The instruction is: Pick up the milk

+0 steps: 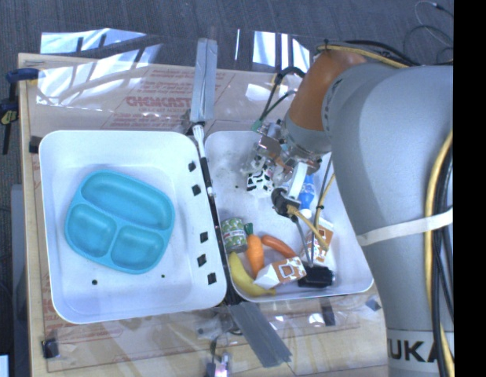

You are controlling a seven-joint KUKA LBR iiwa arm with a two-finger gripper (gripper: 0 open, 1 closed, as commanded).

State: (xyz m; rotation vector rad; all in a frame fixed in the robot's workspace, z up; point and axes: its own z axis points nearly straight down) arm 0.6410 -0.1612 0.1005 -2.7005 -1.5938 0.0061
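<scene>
Milk [259,181], recognisable by a black-and-white cow pattern on a small carton, is seen in the upper part of the right bin [224,157], near its middle wall. The gripper [275,159] is found directly above and beside it, close enough that contact may be presumed, though no part of the carton can be made out between the jaws; whether the jaws are apart or together cannot be told, since they are masked by the wrist and cabling.

The carton is judged to be light and fairly stiff, a toy or small cardboard box, with smooth printed faces that could slip under a shallow pinch. It appears to lie tilted or on its side, so a hold across its two broad flat faces, near the middle of the body, is judged the safest; a grip at a corner or at the folded top would likely be lost. Some give in the walls should be expected if it is squeezed hard.

Lower in the same bin a carrot [255,253], a banana [244,278], a green can [235,231] and another small carton [283,272] are gathered, well apart from the milk. A blue divided plate [119,221] is held in the left bin [54,155]. Both bins are carried by the desk [109,100].
</scene>
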